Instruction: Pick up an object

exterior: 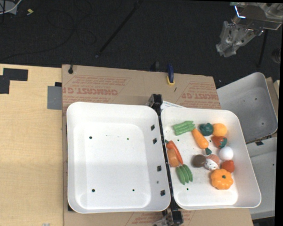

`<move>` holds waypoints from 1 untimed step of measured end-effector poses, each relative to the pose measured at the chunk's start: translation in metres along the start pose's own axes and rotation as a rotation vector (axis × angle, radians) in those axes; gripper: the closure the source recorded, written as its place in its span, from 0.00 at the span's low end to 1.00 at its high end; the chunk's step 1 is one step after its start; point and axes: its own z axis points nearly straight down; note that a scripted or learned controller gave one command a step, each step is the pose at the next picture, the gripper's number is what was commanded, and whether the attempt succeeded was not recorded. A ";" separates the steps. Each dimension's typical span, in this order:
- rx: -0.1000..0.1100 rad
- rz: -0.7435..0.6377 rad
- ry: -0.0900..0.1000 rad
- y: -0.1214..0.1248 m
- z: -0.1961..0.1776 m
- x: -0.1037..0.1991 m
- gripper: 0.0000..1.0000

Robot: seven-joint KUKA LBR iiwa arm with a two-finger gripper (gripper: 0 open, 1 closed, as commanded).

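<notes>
Right bin (243, 196) holds all the toy food, clustered in its middle and right part. Upper row: a green ridged pod piece (183, 127), an orange carrot (200, 138) lying slanted, a dark teal piece (206, 129) and a yellow-orange round fruit (220, 129) touching it. Below those: a red piece (219, 141), a white ball (226, 153), a red tomato-like piece (227, 166), and an orange pumpkin (222, 179) at lower right of the cluster. Centre: a dark brown lump (198, 160) next to a pinkish piece (212, 160). Against the divider side: an orange-red piece (174, 154) with a second green pod (184, 173) just below it. Several items touch; nothing is stacked that I can make out.

Left bin (77, 131) sits beside it, the two rims meeting along a black clip strip at frame centre. Both rest on a cardboard sheet (114, 88) on the wooden bench (23, 142).

Pincer (231, 41) is at upper right of the frame, high over the dark floor behind the bench, well apart from both bins. It's small and blurry there, looks like grey metal fingers pointing down-left; cannot tell if it's released or clenched. No object visible between them, touching nothing.
</notes>
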 end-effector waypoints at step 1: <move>0.010 0.004 0.000 -0.005 0.048 -0.061 1.00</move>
